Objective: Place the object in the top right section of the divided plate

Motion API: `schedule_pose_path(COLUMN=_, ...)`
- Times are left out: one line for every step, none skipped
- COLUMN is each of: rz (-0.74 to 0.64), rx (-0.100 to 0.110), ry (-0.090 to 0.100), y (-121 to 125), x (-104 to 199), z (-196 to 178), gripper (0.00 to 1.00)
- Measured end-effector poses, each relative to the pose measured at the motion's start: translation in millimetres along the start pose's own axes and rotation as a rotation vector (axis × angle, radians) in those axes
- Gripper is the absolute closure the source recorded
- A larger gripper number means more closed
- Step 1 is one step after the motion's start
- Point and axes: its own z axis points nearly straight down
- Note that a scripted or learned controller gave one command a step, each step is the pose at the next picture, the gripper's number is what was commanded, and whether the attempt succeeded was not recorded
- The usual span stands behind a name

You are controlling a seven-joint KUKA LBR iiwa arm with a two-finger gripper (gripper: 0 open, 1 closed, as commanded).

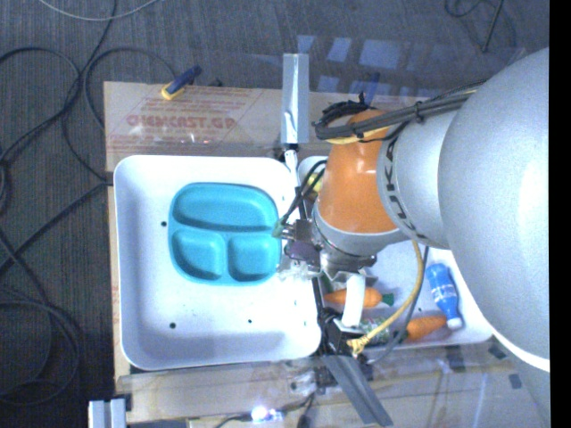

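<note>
While the blue divided plate [223, 232] is lying in the left bin [143, 328], the gripper [351, 303] is hanging over a carrot [343, 298] in the right bin; its grip cannot be told.

Faint reddish mirrored lettering [183, 125] stands on the cardboard sheet [134, 145] behind the left bin. It is too washed-out to read reliably.

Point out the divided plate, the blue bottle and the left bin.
divided plate [223, 208]: camera view, floor of its large upper section.
blue bottle [442, 291]: camera view, middle of its body.
left bin [152, 328]: camera view, bare floor near the lower left corner.
</note>
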Motion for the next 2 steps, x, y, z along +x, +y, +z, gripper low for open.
schedule_pose_path(rz=0.237, rx=-0.008, ry=0.002, y=12.6, x=6.7, z=5.9, gripper=1.00)
schedule_pose_path(rz=0.059, rx=-0.012, ry=-0.002, y=70.4, x=22.1, z=4.1, gripper=1.00)
